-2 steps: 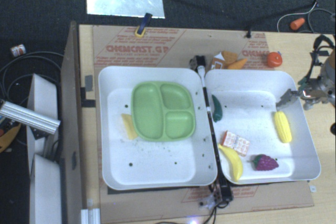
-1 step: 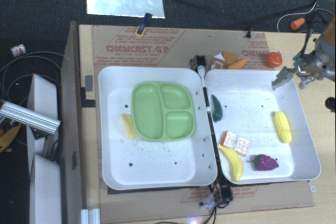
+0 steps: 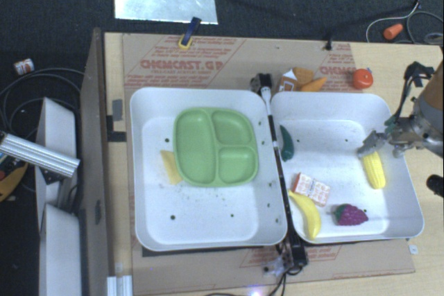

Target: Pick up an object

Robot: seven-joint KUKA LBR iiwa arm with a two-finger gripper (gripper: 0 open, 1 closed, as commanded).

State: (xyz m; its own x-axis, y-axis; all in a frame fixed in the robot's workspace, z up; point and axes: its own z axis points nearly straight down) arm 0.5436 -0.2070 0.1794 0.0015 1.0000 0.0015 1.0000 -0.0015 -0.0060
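The right bin (image 3: 399, 215) holds several toy foods. A yellow corn cob (image 3: 374, 170) lies by its right wall, with purple grapes (image 3: 350, 215) at the front. A banana (image 3: 307, 213) and a red-and-white box (image 3: 311, 188) lie at the front left, and a dark green vegetable (image 3: 286, 142) rests against the left wall. My gripper (image 3: 381, 149) hangs over the right side of this bin, just above the far end of the corn cob. It is open, and nothing sits between its fingers.
The left bin (image 3: 159, 218) carries a green divided plate (image 3: 214, 147) and a yellow wedge (image 3: 171, 166) beside it. Behind the bins, on the cardboard, lie orange toys (image 3: 305, 80) and a red ball (image 3: 362, 78). Cables run along the floor at the left.
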